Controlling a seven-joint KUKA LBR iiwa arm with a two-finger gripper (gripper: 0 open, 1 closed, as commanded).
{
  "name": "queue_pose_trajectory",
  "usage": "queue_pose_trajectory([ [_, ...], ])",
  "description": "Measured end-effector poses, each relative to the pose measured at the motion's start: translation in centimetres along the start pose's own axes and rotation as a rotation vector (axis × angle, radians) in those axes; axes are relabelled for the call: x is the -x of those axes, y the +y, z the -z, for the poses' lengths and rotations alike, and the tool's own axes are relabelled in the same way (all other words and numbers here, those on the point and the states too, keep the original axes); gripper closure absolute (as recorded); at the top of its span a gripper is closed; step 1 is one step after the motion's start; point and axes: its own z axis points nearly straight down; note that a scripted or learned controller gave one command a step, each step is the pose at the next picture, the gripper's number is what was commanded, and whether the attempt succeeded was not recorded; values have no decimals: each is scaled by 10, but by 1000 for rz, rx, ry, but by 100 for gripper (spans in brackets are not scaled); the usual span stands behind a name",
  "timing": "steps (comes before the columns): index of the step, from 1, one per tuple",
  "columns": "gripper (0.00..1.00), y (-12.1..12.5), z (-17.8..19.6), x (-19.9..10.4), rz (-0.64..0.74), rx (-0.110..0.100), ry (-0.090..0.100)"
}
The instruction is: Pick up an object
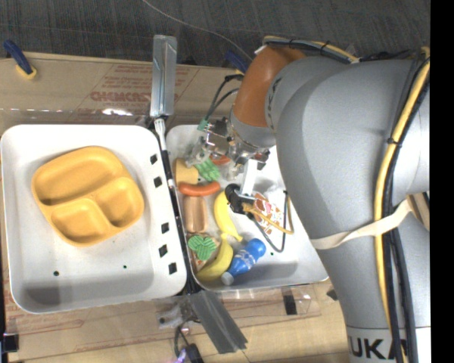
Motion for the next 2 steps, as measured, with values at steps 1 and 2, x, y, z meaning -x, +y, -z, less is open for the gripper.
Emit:
queue_pose_trajectory([
  [1,100,-1,6,-1,7,-8,-2],
  [2,100,-25,101,-101,-103,-1,1],
])
